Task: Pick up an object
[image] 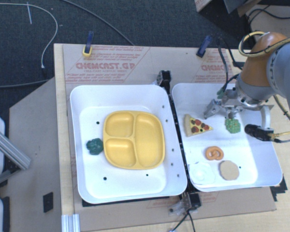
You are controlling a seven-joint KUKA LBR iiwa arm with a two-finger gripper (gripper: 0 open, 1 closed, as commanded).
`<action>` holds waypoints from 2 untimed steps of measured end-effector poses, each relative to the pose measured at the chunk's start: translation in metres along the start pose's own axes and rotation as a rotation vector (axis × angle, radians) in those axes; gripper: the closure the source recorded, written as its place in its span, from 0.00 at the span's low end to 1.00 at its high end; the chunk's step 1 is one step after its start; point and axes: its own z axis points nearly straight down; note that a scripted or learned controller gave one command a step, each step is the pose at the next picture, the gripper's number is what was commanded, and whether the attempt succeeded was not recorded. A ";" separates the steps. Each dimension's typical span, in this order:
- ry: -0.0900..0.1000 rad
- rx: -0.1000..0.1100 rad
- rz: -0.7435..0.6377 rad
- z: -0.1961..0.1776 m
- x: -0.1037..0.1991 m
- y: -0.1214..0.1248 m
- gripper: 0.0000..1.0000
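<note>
Green broccoli piece [233, 125], stem toward 12 o'clock, in right bin [266, 163]. Gripper [230, 116] directly above; grip state unreadable. Left bin [82, 129]: yellow tray [134, 139].

Arm [273, 66]: grey, w/ orange band [258, 57] above wrist, entering from right, over right bin [266, 170]. Gripper [230, 116]: pointed down over bin's upper half, fingers spread apart, their tips just above bin floor; one finger [211, 108] splayed toward bin's left wall.

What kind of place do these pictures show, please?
Probably a robotics lab test bench: a robot arm reaches over two white bins holding toy food, such as a pizza slice, with loose cables around.
</note>
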 end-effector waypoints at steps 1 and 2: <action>0.000 -0.005 0.000 -0.014 0.000 0.001 1.00; -0.003 -0.010 0.001 -0.071 -0.004 -0.006 1.00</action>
